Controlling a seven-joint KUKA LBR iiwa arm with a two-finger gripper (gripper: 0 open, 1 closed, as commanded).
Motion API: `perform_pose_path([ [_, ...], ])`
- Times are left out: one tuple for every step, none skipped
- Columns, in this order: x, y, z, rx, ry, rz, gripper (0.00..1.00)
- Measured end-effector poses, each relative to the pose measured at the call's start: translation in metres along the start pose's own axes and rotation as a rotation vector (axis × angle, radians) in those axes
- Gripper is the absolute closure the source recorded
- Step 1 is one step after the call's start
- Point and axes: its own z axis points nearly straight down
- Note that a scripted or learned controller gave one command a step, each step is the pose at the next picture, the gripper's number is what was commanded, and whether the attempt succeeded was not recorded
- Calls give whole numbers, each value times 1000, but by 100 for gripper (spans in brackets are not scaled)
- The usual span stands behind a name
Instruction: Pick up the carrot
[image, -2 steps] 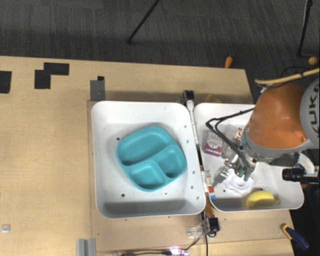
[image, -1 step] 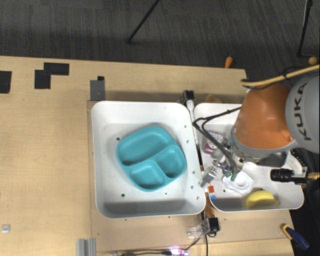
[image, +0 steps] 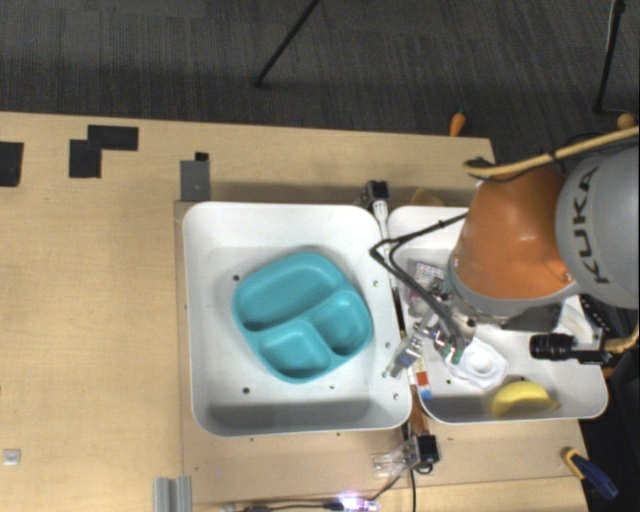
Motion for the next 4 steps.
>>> perform_pose_path([
  [-101, -42, -1, 0, -8, -212, 0],
  [-41, -12, 0, -1, 1, 126, 0],
  [14, 22, 0, -1, 3, 170, 0],
  [-66, -38, -14, 1, -8, 222, 0],
])
